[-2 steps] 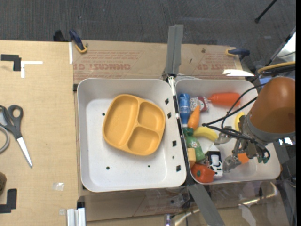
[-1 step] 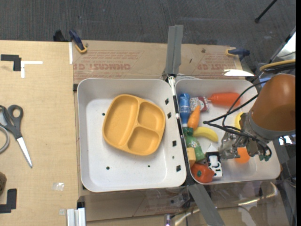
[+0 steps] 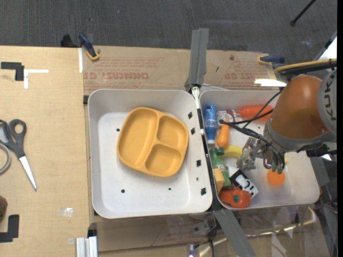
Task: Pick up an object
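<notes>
Orange toys and other small things lie in a crowd in the right bin point(image 3: 300, 197), and the tool point(image 3: 252, 157) hangs low among them, near the middle of this bin. The arm point(image 3: 297, 114) covers part of the bin from the right. As far as the view shows, nothing is lifted: no thing is seen between the tool's parts, so the pick is judged as not yet done. Whether the tool is wide or narrow cannot be told, because it is small and dark against the clutter.

The task names no special thing, so any piece in the right bin can serve. Nearest to the tool are a yellow piece point(image 3: 233, 151), just beside it on the left, and a black-and-white box point(image 3: 245, 183) just below it. A small orange carrot point(image 3: 276, 176) lies to the right of the tool, a red tomato point(image 3: 236, 197) at the bin's near edge, and a blue bottle point(image 3: 210, 118) along the left wall. The things look like light plastic toys, some touching each other.

The left bin point(image 3: 104, 197) holds a yellow plate point(image 3: 153, 141) with three compartments, well apart from the tool. What remains, by judgement, is to close on one thing and raise it.
</notes>
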`<control>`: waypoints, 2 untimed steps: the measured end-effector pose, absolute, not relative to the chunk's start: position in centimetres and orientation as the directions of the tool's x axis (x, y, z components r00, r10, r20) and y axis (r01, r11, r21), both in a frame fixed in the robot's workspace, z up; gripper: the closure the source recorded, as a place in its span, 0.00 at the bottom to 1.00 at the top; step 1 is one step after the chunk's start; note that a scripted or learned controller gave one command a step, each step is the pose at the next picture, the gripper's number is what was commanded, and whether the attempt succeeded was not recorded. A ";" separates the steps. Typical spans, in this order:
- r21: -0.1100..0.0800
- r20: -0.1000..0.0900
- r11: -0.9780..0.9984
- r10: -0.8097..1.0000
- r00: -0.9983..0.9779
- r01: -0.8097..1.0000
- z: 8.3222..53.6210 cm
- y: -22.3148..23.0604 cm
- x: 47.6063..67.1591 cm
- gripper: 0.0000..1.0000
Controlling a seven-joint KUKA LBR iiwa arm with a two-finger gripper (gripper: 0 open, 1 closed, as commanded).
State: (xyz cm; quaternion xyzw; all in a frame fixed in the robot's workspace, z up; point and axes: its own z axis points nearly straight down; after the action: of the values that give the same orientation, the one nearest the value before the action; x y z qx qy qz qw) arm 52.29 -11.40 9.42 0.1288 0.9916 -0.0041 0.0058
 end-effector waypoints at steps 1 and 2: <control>0.000 -0.003 0.952 0.307 -0.952 0.307 16.2 -21.0 52.4 1.00; 0.000 -0.003 0.952 0.306 -0.952 0.306 16.2 -21.0 52.4 0.00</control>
State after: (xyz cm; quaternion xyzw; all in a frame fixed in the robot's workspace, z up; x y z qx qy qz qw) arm 52.37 -21.00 16.21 0.1550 0.9879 -0.0002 0.0013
